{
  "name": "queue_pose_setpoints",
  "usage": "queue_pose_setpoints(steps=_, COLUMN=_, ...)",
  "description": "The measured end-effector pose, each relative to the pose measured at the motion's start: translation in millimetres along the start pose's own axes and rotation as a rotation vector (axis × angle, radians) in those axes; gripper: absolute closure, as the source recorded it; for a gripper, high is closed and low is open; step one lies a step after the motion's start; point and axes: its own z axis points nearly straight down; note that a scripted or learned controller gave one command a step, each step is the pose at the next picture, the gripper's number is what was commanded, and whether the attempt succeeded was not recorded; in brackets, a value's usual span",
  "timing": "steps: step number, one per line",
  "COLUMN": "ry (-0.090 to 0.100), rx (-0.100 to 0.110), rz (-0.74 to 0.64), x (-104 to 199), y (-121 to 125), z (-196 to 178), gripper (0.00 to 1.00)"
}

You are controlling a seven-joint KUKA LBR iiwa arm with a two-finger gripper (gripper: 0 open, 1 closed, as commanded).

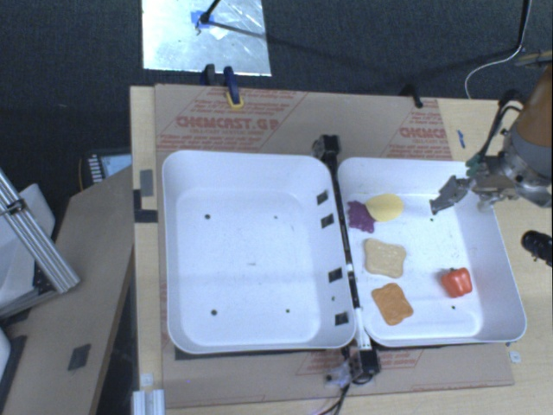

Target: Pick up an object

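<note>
The right bin (497, 258) holds several small items. A yellow lemon-like piece (385, 207) lies at its upper left, with a purple piece (360, 217) touching its left side. Below them sit a pale tan slice (384, 258) and an orange slice (392, 303). A red pepper (456, 281) lies further right. My gripper (447, 196) hangs over the bin's upper right part, to the right of the yellow piece and apart from it. Nothing shows between its dark tips.
The left bin (186, 180) sits beside the right one, joined along a black clipped seam (340, 232). A cardboard sheet (259, 115) lies under both bins. A shiny metal plate (206, 24) lies at the back left, and cables (518, 24) hang at the back right.
</note>
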Motion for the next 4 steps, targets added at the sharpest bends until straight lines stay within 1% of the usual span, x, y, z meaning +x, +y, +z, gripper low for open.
queue_pose_setpoints(steps=1, ry=0.002, rx=0.000, rz=-0.005, x=49, y=-52, z=-17, gripper=0.00)
queue_pose_setpoints(steps=2, ry=0.004, rx=0.003, rz=-0.008, x=128, y=-76, z=0, gripper=0.00)
queue_pose_setpoints(steps=3, ry=-0.003, rx=-0.005, rz=0.006, x=72, y=-74, z=-49, gripper=0.00)
queue_pose_setpoints(steps=4, ry=0.002, rx=-0.005, rz=-0.006, x=126, y=-71, z=-90, gripper=0.00)
